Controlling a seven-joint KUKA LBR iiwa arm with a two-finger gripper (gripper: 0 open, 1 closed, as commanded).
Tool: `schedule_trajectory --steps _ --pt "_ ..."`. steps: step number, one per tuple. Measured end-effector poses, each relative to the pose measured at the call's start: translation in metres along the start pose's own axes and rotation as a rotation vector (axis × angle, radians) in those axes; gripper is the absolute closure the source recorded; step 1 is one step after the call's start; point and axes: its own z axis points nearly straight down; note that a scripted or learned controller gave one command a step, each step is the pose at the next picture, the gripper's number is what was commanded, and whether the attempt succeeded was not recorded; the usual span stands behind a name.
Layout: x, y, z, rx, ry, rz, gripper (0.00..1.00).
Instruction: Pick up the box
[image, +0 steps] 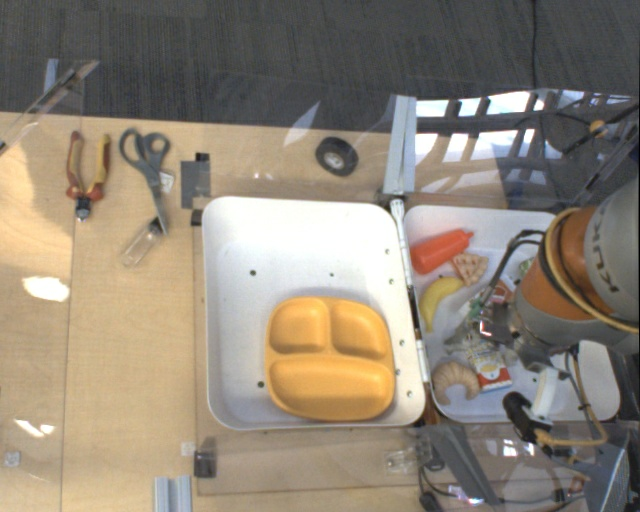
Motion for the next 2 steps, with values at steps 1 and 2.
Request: schedule_trajectory --steps 1,2 --pt "0.0002 0.0034 -0.0118 -0.008 0.0 -0.003 1.0" --pt "0.0003 0.0032 -0.0116 -0.008 -0.001 -0.003 0.0"
